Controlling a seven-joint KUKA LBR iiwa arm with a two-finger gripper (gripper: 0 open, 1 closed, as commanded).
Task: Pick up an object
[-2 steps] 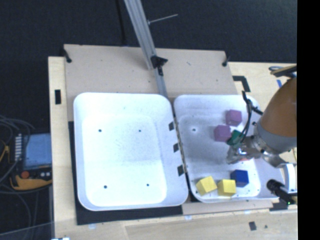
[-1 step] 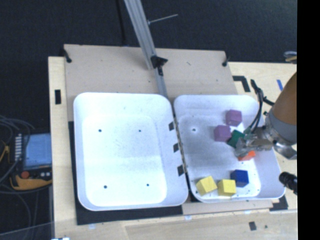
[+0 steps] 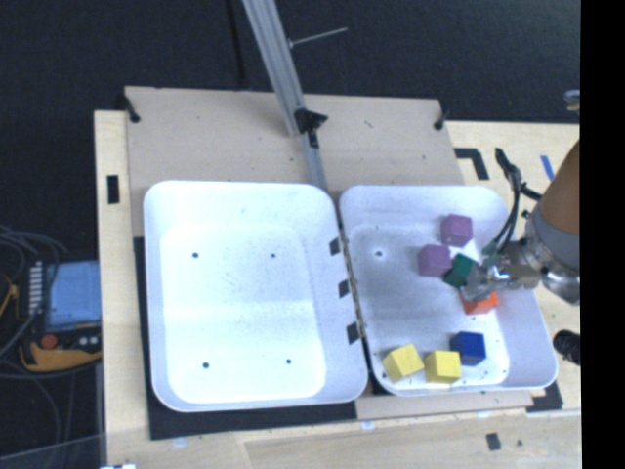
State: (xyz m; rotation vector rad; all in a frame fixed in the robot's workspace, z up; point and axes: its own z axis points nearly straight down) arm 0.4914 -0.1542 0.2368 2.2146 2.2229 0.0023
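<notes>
Camera view: gripper [image 3: 479,283], grip state unclear, sits between green block [image 3: 459,269] and orange block [image 3: 481,304].

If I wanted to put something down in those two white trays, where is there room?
The left bin offers a wide bare floor from wall to wall. In the right bin, the free patch is its left-centre, between the divider and the purple blocks. It is crowded on the right, around the gripper, green block and orange block, and along the near edge by the yellow blocks and blue block.

Arm low; hand [image 3: 479,283] downward
</notes>
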